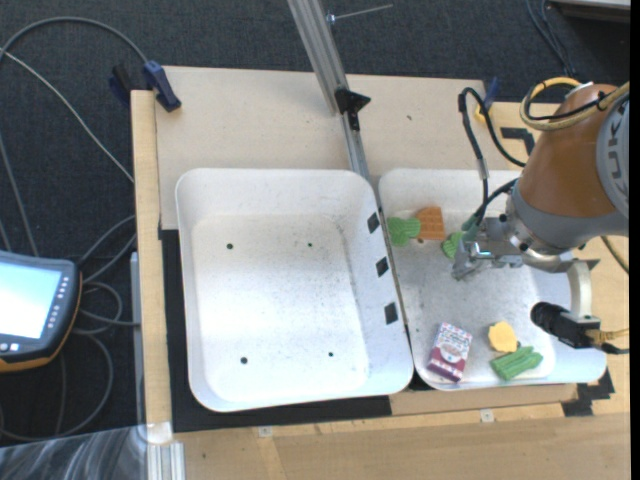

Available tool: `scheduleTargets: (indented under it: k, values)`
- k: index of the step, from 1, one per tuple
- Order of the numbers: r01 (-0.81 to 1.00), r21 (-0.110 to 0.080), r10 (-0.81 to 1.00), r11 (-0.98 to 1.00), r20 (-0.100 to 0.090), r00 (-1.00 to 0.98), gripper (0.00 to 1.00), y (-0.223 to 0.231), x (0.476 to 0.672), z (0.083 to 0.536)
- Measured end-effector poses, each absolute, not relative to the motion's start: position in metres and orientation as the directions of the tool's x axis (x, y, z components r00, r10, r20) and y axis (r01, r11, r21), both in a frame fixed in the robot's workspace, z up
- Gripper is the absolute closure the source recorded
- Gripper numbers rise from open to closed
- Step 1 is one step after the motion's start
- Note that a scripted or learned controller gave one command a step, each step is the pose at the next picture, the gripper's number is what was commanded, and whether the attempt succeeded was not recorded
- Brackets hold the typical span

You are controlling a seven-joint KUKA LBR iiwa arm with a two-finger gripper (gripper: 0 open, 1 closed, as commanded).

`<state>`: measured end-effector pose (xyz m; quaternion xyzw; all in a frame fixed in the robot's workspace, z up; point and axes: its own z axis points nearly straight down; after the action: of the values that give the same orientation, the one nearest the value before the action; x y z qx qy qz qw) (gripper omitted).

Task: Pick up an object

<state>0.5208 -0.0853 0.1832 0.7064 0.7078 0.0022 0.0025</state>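
The right bin [480,298] holds several small objects. Along its back left lie a green piece [403,230] and an orange block [431,223]. Another small green piece [453,243] lies right against the left side of my gripper [468,261], which hangs low over the bin's middle. The wrist hides what is under it. Near the front edge are a pink and white packet [451,351], a yellow piece [503,337] and a green ridged piece [517,363].
The left bin [200,268] stands beside the right one, a raised divider [385,268] between them. A metal pole [320,48] slants over the bench back. Cables [478,138] trail behind the arm, and a black part [560,323] juts out at the bin's right front.
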Motion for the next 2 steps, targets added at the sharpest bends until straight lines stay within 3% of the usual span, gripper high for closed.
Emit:
scheduleTargets:
  k: [2]
  values:
    - [1.000, 0.006, 1.000, 0.002, -0.001, -0.002, 1.00, -0.083, 0.520, 0.259]
